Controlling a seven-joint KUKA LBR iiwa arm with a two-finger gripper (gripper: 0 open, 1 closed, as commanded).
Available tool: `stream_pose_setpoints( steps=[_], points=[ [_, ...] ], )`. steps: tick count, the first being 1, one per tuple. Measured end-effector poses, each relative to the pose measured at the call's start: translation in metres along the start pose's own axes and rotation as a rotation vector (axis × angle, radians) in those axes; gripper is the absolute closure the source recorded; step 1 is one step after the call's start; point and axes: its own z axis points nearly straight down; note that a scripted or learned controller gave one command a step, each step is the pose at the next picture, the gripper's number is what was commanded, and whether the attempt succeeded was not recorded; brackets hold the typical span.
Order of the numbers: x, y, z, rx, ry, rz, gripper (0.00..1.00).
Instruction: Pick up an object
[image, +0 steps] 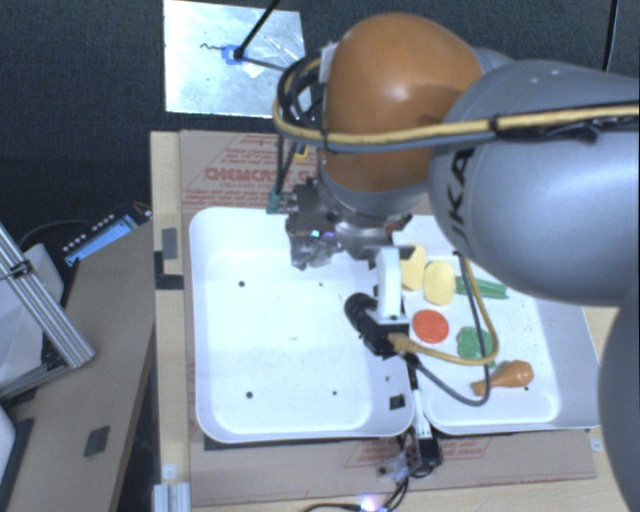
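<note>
Hand (312, 248): seen low over the left bin (240, 340), near its back edge; finger state cannot be told.
Objects: yellow piece (438, 281), red disc (431, 325), green piece (470, 343), orange-brown piece (508, 376), all in the right bin (530, 400).

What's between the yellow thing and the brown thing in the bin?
In the camera view, a red-orange disc lies between the yellow piece and the brown piece.

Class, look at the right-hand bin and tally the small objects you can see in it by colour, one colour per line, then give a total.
Yellow: 2, the pale piece and the yellow lump
Green: 2, the green strip and the green piece
Red: 1, the red disc
Brown: 1, the brown pear-shaped piece
Total: 6, though the arm may hide more.
</note>
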Motion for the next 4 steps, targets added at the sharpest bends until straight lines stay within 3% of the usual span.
stream_pose_setpoints(
  steps=[1, 2, 3, 4],
  points=[
    [-0.086, -0.039, -0.069, 0.004, -0.005, 0.013, 1.0],
    [-0.02, -0.021, -0.079, 0.008, -0.004, -0.001, 1.0],
    [0.032, 0.028, 0.033, 0.019, -0.008, 0.0, 1.0],
    [-0.049, 0.051, -0.085, -0.002, -0.006, 0.014, 1.0]
  ],
)
